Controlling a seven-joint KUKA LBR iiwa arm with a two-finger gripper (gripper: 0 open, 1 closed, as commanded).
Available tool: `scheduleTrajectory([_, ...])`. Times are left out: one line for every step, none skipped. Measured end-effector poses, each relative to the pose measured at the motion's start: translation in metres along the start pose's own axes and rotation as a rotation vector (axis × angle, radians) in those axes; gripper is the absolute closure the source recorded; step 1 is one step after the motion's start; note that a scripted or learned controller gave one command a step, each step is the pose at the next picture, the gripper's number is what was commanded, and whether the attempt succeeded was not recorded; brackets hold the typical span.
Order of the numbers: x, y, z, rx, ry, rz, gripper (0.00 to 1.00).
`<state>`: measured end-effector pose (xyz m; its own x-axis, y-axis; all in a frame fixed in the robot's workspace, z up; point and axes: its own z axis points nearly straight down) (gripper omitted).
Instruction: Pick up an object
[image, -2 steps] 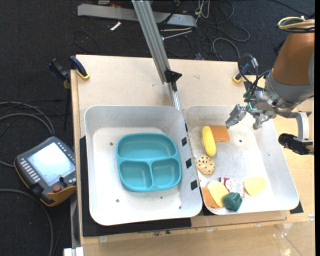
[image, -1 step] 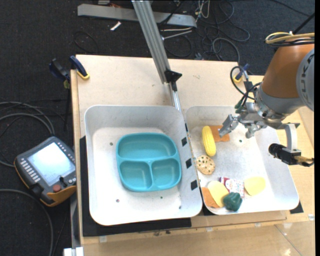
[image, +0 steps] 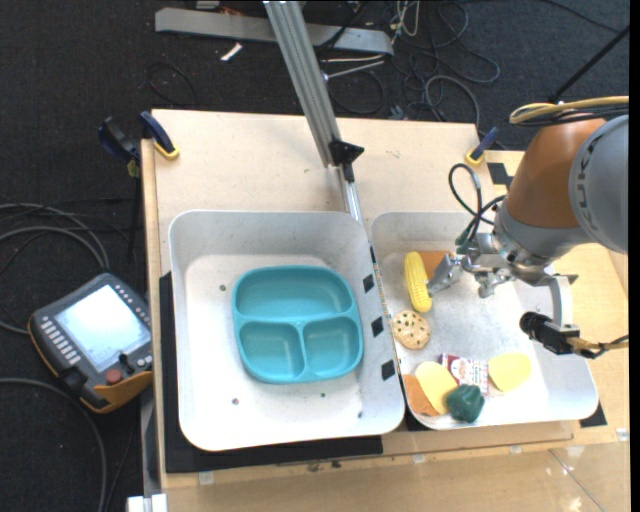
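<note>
Camera view: gripper over the right bin, far side, fingers spread apart, nothing between them. Corn cob lies just left of the left fingertip, orange piece beside it. Cookie nearer, by the bin's left wall. Near edge: yellow slices, dark green item, small packet. Left bin holds a teal divided tray.

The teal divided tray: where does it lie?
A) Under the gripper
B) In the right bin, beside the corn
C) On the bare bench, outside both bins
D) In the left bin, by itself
D: the teal divided tray lies flat in the left bin, while the corn, the cookie and the other small items sit in the right bin.
</note>
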<state>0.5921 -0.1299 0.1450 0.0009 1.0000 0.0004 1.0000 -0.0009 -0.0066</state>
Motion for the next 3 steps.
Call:
scheduleTrajectory([0.001,0.0,0.052,-0.006,-0.001,-0.001,0.0])
scheduleTrajectory([0.001,0.001,0.039,-0.008,-0.001,-0.001,1.0])
scheduleTrajectory([0.007,-0.006,-0.015,-0.012,-0.001,-0.003,1.0])
